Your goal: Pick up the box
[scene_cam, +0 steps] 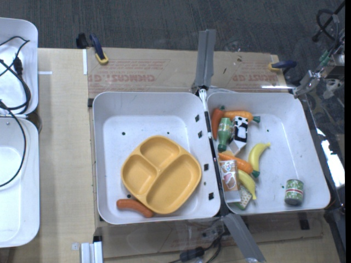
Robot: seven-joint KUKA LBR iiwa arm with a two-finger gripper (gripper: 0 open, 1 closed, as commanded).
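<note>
A small printed box (229, 175) with an orange top lies flat in the right bin (307, 147), against its left wall. It is wedged between an orange carrot (237, 163) above it and a yellow banana (247, 184) to its right. A black-and-white carton (240, 129) stands further back in the same bin, beside a green bottle (225, 131).
The right bin also holds a second carrot (235, 115), a curved banana (258, 155), a green can (294, 192) at the front right and a small wedge (245, 200). The left bin (109, 119) holds a yellow divided plate (160, 174) and a sausage (134, 206).
</note>
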